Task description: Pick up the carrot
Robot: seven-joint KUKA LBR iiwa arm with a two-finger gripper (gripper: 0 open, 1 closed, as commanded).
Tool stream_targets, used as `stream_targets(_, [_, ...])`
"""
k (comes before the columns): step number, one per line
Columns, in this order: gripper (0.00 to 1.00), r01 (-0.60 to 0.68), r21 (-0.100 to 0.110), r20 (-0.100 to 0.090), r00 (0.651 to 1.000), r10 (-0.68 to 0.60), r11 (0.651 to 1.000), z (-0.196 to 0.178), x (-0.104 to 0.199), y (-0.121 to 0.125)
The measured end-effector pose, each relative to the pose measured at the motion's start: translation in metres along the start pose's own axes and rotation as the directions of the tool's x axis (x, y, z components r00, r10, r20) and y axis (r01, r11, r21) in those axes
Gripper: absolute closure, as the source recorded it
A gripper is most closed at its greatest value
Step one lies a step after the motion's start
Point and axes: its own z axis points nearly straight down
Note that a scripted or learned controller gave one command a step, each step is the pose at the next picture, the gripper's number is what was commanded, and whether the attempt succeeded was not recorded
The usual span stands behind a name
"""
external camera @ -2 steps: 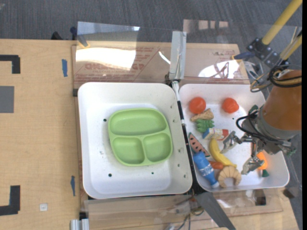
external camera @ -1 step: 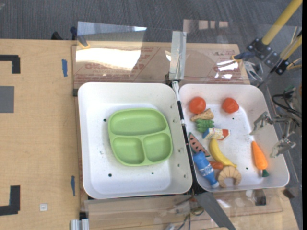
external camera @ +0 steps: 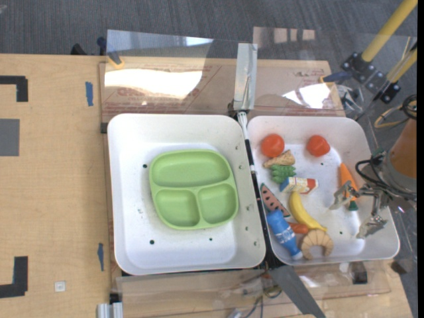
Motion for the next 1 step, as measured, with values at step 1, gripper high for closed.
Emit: stream_targets(1, [0.00, -0.198, -0.002, 0.002, 0.980, 0.198, 0.980, 0.0103, -0.0897, -0.0538])
